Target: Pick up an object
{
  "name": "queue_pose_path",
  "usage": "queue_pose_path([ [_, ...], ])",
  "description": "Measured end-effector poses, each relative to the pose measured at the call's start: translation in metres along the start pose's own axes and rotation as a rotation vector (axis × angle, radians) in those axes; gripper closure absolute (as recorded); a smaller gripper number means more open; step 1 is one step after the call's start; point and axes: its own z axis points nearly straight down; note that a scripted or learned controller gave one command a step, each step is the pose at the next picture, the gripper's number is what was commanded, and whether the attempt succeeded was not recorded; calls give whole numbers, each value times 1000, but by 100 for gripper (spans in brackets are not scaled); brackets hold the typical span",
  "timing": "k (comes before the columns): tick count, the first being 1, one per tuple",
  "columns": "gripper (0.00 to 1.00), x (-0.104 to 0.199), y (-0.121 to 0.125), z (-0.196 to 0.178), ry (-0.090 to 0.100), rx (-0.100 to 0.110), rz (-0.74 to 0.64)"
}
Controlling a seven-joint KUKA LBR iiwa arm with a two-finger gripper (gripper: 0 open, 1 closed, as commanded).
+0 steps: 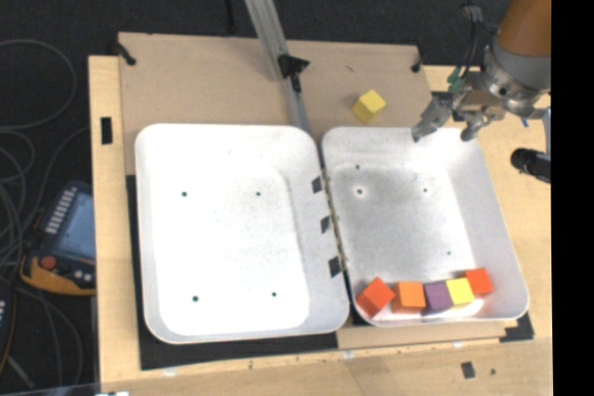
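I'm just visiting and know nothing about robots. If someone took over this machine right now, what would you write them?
Gripper: fingers spread open, nothing between them, at the far edge of the right bin.
Blocks: five in a row along that bin's near wall: red block, orange block, purple block, yellow block, red-orange block. One yellow cube lies on the bench beyond the bins.
Done: nothing picked.
Left: grasp one, lift.

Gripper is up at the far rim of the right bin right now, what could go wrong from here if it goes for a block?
1. The grey two-finger gripper, open, hovers over the far rim of the right white bin, so a straight descent could strike the rim.
2. The small coloured cubes sit packed in a row against the near wall; fingers may not fit between them or could wedge against the wall.
3. The yellow cube lies outside both bins on the board, possibly beyond the programmed picking area.
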Motion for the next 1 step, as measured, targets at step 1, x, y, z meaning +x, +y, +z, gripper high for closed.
queue_pose_path([
  [1,0,66,1,32,4,1,2],
])
